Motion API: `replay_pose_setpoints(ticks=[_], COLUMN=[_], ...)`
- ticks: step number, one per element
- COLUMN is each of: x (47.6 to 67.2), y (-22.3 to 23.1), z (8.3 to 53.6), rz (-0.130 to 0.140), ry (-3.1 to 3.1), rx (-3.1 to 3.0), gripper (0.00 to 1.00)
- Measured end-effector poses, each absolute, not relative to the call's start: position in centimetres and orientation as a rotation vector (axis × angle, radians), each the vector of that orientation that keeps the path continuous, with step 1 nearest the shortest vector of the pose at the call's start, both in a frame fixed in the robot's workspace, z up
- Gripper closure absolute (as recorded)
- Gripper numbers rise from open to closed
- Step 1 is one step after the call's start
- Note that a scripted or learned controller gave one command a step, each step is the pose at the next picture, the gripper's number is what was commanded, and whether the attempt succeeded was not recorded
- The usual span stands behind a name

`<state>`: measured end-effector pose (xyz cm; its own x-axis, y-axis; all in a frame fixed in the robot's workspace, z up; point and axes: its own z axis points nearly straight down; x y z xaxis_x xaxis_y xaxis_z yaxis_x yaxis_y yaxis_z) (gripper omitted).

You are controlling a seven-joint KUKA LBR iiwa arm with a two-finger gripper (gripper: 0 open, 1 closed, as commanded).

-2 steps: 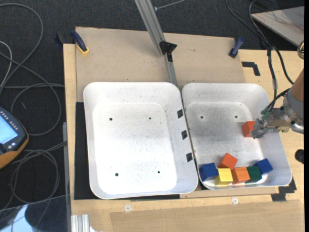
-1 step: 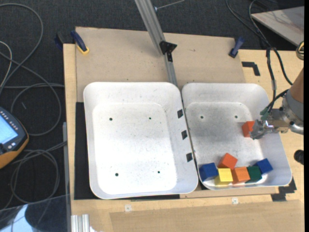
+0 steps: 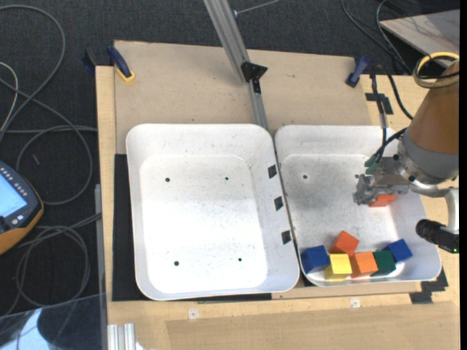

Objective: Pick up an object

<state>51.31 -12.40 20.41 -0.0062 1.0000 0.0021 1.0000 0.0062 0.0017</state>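
My gripper (image 3: 374,193) hangs over the right bin (image 3: 321,195), near its right side, on the grey arm with the orange band. A small red block (image 3: 382,201) peeks out from just under the gripper's lower edge, mostly covered by it. Whether the block is gripped or only lies beneath cannot be made out. Along the bin's front edge sits a cluster of blocks: a blue one (image 3: 314,257), a yellow one (image 3: 340,265), an orange one (image 3: 347,241) behind it, another orange one (image 3: 363,263), a green one (image 3: 383,261) and a second blue one (image 3: 399,250).
The left bin (image 3: 133,152) lies beside the right one, with a raised divider (image 3: 277,195) between them. A slanted metal bar (image 3: 232,31) rises from behind the bins. Cables and a handheld pendant (image 3: 14,203) lie on the floor at the left.
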Motion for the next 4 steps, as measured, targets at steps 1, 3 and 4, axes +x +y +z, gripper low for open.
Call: replay_pose_setpoints(ticks=[1, 3, 4], x=[53.8, 57.2, 59.8], y=[-8.2, 1.4, 6.4], z=[21.7, 21.2, 20.9], rz=[-0.005, -0.004, -0.006], ry=[-2.230, -2.228, -2.228], rx=[-2.215, -2.214, -2.214], gripper=[1.00, 1.00, 1.00])
